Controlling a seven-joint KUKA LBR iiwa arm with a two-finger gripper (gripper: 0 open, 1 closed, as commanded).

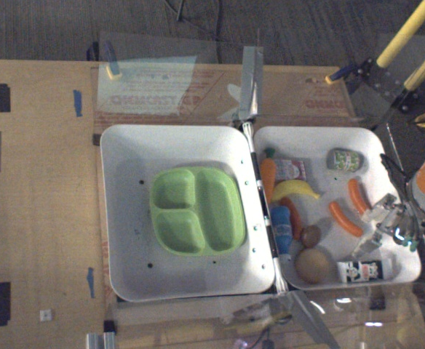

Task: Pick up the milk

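The milk (360, 270) is a small white carton with dark print, lying on its side near the front right corner of the right bin (311, 138). My gripper (372, 229) reaches in from the right and hovers just behind the carton, above the bin floor. Its two fingers (382, 208) are spread apart with nothing between them. The carton is apart from the gripper and fully visible.
The right bin also holds a carrot (268, 178), a banana (295, 189), a pink packet (292, 169), a grey-green pouch (345, 159), two orange sausages (344, 219), a blue bottle (281, 230) and a brown potato (313, 265) beside the milk. A green divided plate (196, 211) lies in the left bin (125, 195).
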